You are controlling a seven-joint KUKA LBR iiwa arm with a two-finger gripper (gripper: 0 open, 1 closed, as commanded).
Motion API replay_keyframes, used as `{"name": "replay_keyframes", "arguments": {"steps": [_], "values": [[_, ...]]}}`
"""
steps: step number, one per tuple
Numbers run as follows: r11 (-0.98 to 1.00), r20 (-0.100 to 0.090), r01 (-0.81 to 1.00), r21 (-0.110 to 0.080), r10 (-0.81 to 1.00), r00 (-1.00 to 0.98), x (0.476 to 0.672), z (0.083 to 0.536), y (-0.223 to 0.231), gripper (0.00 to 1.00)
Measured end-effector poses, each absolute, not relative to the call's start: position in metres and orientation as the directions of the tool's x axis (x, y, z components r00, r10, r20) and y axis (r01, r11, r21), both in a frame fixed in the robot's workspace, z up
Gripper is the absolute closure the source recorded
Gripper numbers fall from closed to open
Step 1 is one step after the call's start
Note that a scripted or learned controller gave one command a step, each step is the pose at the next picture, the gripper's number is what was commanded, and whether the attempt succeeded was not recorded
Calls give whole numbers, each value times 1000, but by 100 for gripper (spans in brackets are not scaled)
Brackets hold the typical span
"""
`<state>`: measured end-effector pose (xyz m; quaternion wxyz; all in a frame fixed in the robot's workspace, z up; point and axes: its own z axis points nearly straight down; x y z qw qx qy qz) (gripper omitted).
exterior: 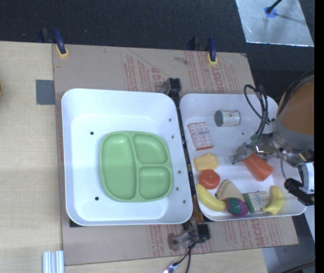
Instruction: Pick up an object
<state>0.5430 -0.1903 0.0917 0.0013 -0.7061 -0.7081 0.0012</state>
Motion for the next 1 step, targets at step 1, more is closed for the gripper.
{"name": "replay_keyframes", "arguments": {"steps": [1], "values": [[5, 0, 1000, -5, 1000, -5, 543, 102, -191, 100]]}}
